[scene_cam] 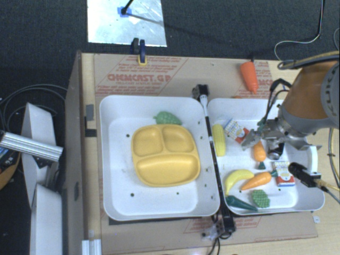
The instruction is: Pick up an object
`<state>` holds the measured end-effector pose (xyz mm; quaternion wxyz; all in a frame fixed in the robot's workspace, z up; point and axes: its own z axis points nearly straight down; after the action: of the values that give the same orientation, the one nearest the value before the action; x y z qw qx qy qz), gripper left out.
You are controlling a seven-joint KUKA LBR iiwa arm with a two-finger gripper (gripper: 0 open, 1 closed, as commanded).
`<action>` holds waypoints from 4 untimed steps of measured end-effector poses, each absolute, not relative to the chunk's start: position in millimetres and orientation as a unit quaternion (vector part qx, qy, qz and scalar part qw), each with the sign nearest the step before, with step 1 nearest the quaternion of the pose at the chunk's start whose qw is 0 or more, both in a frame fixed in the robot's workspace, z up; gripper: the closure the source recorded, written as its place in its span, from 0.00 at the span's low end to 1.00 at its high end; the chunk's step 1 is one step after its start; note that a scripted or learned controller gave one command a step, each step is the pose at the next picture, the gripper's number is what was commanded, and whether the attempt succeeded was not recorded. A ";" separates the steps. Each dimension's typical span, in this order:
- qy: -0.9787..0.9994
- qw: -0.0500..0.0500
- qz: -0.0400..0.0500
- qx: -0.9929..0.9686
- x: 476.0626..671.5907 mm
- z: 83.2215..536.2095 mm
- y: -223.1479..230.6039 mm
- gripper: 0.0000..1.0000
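Small orange toy (258, 153) lies in the right bin (313, 198), right of centre in the frame, just below the gripper (262, 137), whose jaws hang over it; whether they are wide or narrow I cannot tell. Lower in that bin sit a banana (237, 177), a carrot (255, 180) and a small carton (285, 175). The left bin (114, 142) holds a yellow divided plate (164, 154) mid-frame
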<state>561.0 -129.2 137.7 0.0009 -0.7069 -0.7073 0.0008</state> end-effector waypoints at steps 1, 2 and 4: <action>-0.709 -0.004 -0.003 -0.706 638.3 90.1 -117.6 0.00; -0.709 -0.003 -0.002 -0.705 652.2 196.7 -102.3 0.00; -0.708 -0.002 -0.001 -0.706 642.9 181.2 -134.7 0.00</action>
<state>642.9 -134.7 181.2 -0.0024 -0.7065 -0.7077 -0.0011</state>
